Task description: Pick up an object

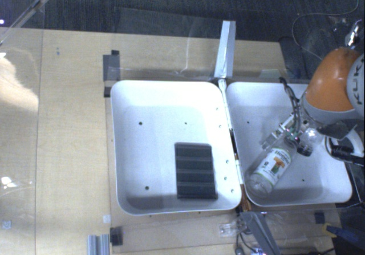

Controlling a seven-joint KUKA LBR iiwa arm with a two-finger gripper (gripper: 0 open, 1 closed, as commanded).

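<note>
gripper low over the right bin, bottle lying just beside it

the two-finger gripper (290, 132) sits low in the right shallow white bin (251, 100), at the end of the grey arm with the orange band (333, 85) that comes in from the right edge. its metal parts and dark cables are bunched together here, and i cannot tell how far apart the fingers stand or whether anything is between them.

just to the near left of the gripper lies a clear plastic bottle with a green and orange label (270, 169). it is on its side on the bin floor, tilted on a diagonal: one end points up toward the gripper and looks to be touching or almost touching it, the other end points toward the near left corner of the bin. whether the fingers actually grip the bottle's upper end cannot be made out; most of its body is plainly resting on the bin floor.

farther left, across the rims where the two bins meet, is the left shallow white bin (131, 134). a dark ribbed rectangular block (195, 171) lies flat in it, toward the near right part of that bin, well apart from the gripper.

both bins rest on a light wooden bench top (68, 151).
</note>
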